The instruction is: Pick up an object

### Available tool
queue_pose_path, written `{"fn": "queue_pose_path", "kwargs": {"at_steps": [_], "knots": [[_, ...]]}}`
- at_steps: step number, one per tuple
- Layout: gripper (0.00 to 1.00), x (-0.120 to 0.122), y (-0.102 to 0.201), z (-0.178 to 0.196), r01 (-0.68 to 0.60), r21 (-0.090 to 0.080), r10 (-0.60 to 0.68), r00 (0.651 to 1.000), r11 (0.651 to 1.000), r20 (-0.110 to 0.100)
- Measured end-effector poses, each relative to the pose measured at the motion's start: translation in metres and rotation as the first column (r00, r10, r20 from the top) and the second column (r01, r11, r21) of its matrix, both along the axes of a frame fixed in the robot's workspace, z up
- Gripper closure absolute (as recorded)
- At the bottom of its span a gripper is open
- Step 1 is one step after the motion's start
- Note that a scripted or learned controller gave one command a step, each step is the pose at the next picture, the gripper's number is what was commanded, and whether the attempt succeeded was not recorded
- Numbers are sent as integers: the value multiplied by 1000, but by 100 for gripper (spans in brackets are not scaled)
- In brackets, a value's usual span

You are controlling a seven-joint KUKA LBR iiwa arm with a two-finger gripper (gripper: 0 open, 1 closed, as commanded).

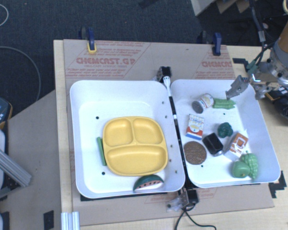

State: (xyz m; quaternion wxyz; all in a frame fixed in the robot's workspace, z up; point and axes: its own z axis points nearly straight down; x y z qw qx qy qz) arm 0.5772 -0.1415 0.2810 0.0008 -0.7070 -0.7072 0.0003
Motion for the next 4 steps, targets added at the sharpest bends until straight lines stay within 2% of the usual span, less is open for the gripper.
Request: {"fn": "queue_pose_path", "kwargs": {"at_steps": [1,2,3,4], "knots": [[0,-47,23,193,-3,-4,3,1000,1000,21],[100,-45,22,194,-2,-4,2,1000,1000,9],[100,-85,-56,92,9,0,-9,1000,1000,-8],[100,-102,-83,-87,5,5,-5,1000,1000,-14]]}}
